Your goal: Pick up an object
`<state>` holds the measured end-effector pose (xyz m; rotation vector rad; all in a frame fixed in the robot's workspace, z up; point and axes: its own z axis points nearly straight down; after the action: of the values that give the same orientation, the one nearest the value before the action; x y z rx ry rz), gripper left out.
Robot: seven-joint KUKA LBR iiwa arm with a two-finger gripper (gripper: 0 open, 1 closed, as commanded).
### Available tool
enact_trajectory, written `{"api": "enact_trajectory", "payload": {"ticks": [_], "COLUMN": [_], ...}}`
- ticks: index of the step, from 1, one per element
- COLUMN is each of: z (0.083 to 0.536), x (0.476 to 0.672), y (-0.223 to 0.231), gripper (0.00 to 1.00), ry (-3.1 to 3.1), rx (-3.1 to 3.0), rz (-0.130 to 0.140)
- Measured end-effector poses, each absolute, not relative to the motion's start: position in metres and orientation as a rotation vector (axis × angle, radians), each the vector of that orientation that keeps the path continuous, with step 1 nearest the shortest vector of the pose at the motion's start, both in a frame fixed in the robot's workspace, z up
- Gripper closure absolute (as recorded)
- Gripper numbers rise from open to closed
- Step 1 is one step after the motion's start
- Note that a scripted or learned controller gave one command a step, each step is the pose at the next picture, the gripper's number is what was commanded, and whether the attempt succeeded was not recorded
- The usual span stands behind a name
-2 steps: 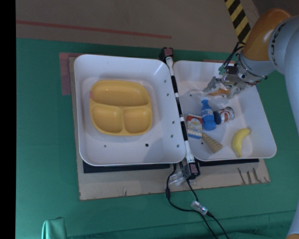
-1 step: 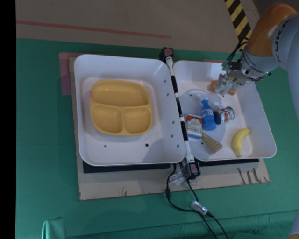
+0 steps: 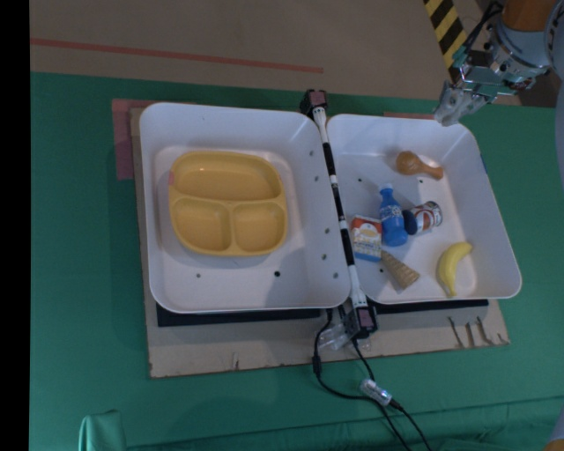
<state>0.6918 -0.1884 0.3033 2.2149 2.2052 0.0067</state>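
The right bin holds a brown drumstick-shaped toy, a blue bottle, a small can, a red and white carton, a waffle cone and a yellow banana. My gripper hangs high over the right bin's far edge, above and to the right of the drumstick toy. Nothing shows between its fingers.
The left bin carries a yellow sectioned plate. A black and white divider strip runs between the bins. Cables trail over the green bench in front. Yellow and black hazard tape marks the far floor.
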Motion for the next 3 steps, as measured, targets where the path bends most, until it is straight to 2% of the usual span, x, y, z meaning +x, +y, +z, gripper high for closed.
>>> {"api": "enact_trajectory", "payload": {"ticks": [1, 2, 3], "z": [0.367, 0.367, 0.391], "x": [0.696, 0.701, 0.701], "y": [-0.139, -0.105, -0.068], "gripper": [1.0, 1.0, 1.0], "ry": [2.206, 2.206, 2.204], "rx": [2.215, 2.217, 2.217], "rz": [0.01, 0.007, 0.011]}}
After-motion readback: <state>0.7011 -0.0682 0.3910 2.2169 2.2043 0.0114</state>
